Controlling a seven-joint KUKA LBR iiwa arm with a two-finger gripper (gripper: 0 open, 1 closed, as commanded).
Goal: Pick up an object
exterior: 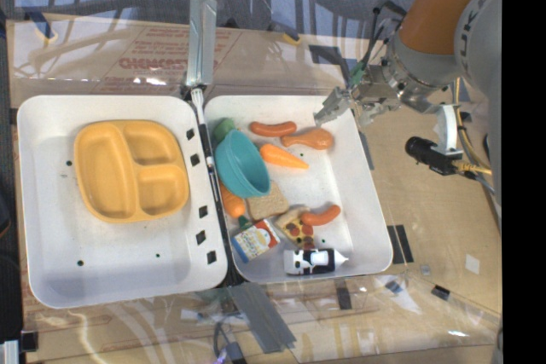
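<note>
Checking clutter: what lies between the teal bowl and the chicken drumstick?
In the camera view, an orange carrot lies between the teal bowl and chicken drumstick.

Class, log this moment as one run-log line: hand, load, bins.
hand: over right bin's far edge | load: none seen | nearest: chicken leg | left bin: yellow tray

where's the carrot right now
The carrot lies in the right bin, near its middle, just right of the teal bowl and below the chicken drumstick.
</note>
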